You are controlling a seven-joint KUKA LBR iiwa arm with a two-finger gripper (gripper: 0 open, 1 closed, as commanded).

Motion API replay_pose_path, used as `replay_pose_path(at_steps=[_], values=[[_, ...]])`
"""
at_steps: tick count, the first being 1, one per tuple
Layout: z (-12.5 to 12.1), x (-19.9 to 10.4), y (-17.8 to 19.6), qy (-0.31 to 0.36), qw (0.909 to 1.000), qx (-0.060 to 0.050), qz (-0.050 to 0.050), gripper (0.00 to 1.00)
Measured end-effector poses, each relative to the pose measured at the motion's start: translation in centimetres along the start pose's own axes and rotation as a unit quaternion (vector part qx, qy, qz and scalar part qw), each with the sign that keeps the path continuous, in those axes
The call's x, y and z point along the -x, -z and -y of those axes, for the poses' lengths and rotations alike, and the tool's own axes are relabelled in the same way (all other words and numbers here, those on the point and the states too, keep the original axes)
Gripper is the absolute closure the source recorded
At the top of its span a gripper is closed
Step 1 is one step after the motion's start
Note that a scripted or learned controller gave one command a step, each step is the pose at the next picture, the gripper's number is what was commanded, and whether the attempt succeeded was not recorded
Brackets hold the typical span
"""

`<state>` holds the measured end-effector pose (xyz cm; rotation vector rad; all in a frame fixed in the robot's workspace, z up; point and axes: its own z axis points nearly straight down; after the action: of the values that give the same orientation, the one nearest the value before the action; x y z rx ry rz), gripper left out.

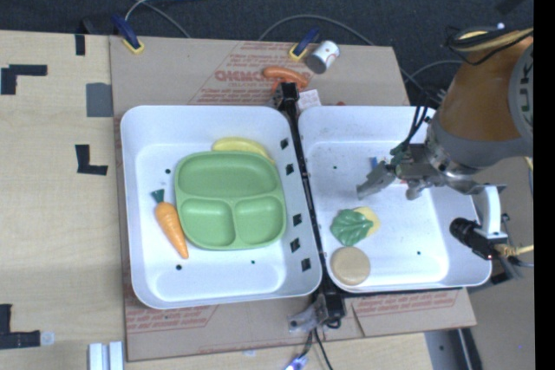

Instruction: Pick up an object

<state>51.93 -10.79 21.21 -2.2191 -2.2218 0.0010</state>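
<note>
Objects for pickup lie in both white bins. The right bin [434, 269] holds a green leafy toy [350, 226], lying on a pale yellow piece [368, 215] that shows at its 2 o'clock edge, and a round tan disc [350, 266] just beside the leafy toy at its 6 o'clock, near the bin's front wall. The gripper [392, 181] hovers over the middle of the right bin, at 2 o'clock from the leafy toy and apart from it; its fingers appear spread, one pointing toward 8 o'clock, and nothing sits between them. The left bin [143, 134] holds a green divided tray [231, 199], with an orange carrot [171, 227] just beside the tray at its 8 o'clock. A yellow object [240, 146] lies at the tray's 12 o'clock; the tray covers most of it, so its shape cannot be determined. The grey arm with its orange band [486, 74] covers the right bin's 3 o'clock wall and part of its floor. Black clips [295, 178] line the seam between the bins. On the cardboard sheet [173, 69] at the bins' 12 o'clock are an orange item [284, 74], a small grey cylinder [321, 56] and two blue-yellow clamps [128, 34]; the small parts are too blurred to identify further.
</note>
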Motion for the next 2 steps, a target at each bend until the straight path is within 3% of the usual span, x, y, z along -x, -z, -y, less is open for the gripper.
replay_pose_path(at_steps=[1, 2], values=[[0.1, -1.49, -9.93, 0.0, 1.0, -0.002, 0.0, 0.0], [0.07, -1.53, -8.96, 0.0, 1.0, -0.002, -0.001, 1.0]])
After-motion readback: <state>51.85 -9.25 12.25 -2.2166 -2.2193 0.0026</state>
